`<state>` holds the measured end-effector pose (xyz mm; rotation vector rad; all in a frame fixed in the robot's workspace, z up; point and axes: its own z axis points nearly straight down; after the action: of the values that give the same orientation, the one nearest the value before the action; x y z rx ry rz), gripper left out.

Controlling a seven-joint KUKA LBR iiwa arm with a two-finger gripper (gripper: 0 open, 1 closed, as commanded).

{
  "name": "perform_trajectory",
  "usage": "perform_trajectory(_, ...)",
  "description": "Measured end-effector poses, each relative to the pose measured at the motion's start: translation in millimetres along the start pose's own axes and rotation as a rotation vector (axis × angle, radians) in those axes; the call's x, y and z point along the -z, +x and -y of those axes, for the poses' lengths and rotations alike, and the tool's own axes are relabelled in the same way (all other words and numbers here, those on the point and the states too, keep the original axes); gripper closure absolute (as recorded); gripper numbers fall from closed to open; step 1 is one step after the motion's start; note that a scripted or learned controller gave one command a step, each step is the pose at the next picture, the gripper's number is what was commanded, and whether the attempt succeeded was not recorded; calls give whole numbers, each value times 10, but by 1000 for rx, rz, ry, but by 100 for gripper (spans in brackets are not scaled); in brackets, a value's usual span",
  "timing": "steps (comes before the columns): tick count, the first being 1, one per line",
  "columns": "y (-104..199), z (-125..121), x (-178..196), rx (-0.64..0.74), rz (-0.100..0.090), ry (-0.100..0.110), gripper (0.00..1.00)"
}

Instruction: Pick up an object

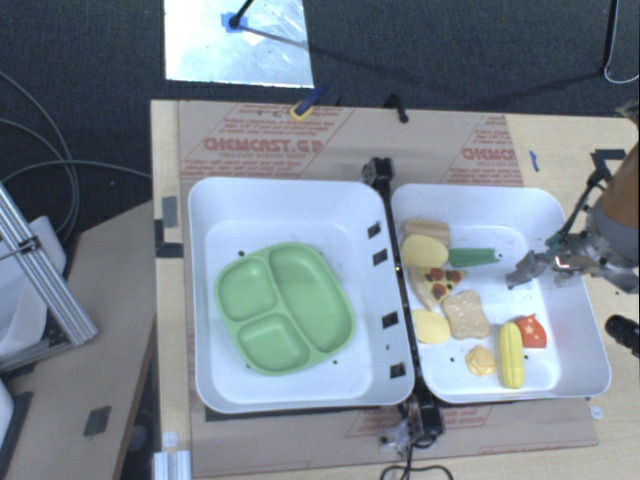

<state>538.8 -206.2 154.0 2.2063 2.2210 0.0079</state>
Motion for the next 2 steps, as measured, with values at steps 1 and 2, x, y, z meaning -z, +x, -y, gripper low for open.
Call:
perform_trajectory(1, 462, -529, 260, 3, -3, 4, 0)
perform_trajectory(2, 1105, -58, -700, -1, -3, 3, 0)
